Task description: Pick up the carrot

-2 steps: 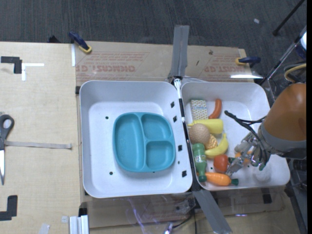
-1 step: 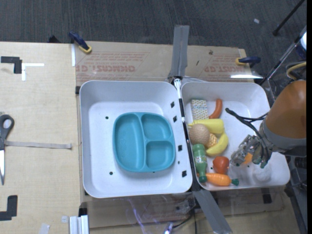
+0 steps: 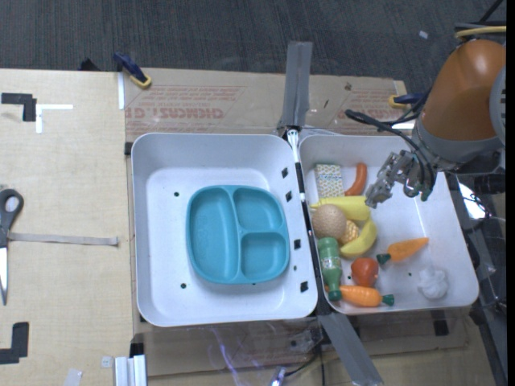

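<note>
The grey arm with its orange band reaches in from three o'clock, and its two-finger metal gripper (image 3: 385, 190) hangs over the upper middle of the right-hand shallow white bin (image 3: 451, 296). Whether its fingers are spread or pressed together cannot be told, and nothing shows between them.

Two orange toy carrots with green tops lie in this bin: one carrot (image 3: 405, 249) sits at about five o'clock from the gripper, well apart from it, tilted — the other carrot (image 3: 362, 297) lies near the bin's front wall at six o'clock. Just beside the gripper, at nine o'clock, are a yellow plastic banana (image 3: 352, 208) and a red sausage-shaped toy (image 3: 356, 178). A red toy tomato (image 3: 364, 270) sits between the two carrots.

The left-hand shallow white bin (image 3: 153, 240) holds a teal three-compartment plastic plate (image 3: 238, 234).
</note>
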{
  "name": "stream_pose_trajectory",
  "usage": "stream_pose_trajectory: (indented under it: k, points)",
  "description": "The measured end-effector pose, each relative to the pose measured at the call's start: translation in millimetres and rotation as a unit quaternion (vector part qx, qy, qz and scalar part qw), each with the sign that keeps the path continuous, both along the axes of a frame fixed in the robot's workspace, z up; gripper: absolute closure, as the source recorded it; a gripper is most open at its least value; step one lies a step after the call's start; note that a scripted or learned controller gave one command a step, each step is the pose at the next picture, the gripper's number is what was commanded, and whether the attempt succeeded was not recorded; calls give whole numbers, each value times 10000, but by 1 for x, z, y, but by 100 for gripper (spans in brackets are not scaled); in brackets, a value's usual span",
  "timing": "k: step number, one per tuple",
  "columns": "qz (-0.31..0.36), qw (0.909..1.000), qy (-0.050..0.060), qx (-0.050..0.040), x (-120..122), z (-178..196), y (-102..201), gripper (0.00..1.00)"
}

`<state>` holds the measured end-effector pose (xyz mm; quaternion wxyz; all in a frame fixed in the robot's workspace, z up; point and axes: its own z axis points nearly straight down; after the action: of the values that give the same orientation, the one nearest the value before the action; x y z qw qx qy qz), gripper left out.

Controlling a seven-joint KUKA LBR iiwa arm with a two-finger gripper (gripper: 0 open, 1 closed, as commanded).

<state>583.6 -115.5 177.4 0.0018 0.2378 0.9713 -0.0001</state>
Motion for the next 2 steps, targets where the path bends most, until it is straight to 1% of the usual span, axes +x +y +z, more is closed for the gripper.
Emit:
stream_pose_trajectory:
  k: [1,2]
  points:
    - [-3,10000,0,-1,0,0,0,0]
    - [1257,9921,5,-2,-29,-47,-44,0]
